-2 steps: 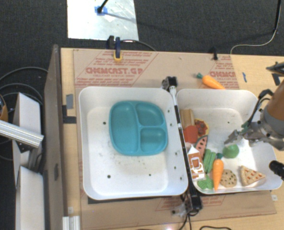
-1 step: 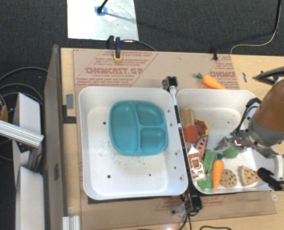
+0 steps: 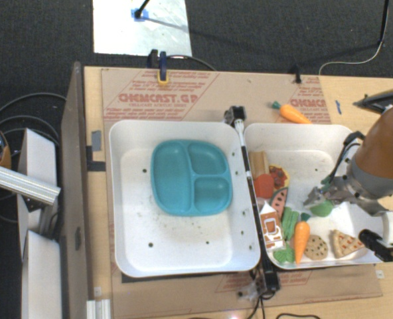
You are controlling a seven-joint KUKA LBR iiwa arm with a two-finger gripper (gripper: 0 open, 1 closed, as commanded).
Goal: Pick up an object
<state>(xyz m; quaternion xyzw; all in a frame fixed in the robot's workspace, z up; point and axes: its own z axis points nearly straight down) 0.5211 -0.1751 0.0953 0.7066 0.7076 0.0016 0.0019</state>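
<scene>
You can't tell whether the hand (image 3: 324,197) has closed; it sits low over a green toy (image 3: 321,209), nothing lifted yet.

A: The light is bright and even, it seems to come from above. The two shallow white plastic bins (image 3: 183,258) look almost overexposed, yes?

B: Yes, their floors are washed out. The shiny silver sheet (image 3: 141,18) on the dark carpet also gives glare.

A: Shadows?

B: Only soft ones, under the bin rims and beside the grey and orange robot arm (image 3: 382,155).

A: Sharpness?

B: A little soft and grainy everywhere; small toys are not crisp.
</scene>
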